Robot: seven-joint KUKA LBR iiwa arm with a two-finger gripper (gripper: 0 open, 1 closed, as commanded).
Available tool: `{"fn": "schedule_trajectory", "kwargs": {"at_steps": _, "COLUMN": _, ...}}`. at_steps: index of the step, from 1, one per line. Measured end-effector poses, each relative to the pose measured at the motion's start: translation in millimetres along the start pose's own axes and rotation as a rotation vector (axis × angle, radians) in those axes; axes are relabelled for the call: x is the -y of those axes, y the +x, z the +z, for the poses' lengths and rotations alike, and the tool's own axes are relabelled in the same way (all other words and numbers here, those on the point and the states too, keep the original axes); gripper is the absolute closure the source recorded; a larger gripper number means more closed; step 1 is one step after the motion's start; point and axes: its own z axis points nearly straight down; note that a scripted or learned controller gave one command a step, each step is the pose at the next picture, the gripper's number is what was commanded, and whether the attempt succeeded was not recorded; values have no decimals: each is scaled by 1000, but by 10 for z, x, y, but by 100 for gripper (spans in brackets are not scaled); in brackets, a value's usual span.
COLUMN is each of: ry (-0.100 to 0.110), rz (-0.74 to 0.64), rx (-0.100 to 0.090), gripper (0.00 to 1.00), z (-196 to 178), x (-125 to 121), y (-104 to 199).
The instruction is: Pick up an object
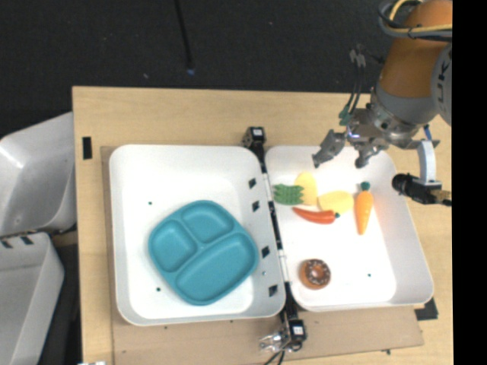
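Note:
My gripper (347, 153) hangs over the far edge of the right bin (403, 276), its two fingers spread open with nothing between them. Just below it lie toy foods: a yellow corn cob with green husk (297, 190), a yellow piece (335, 200), a red chili pepper (314, 215) and an orange carrot (364, 211). A brown chocolate donut (314, 273) sits nearer the front of the same bin. The gripper is above and apart from all of them.
The left bin (129, 204) holds a blue divided plate (202, 251). Black clips line the seam between the bins (268, 226). A white box (34, 173) stands off the bench at the left.

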Motion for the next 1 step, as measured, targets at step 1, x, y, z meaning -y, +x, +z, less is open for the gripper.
{"fn": "schedule_trajectory", "kwargs": {"at_steps": 1, "ry": -14, "rz": -3, "rx": 2, "gripper": 0, "z": -81, "x": -20, "y": 3}}
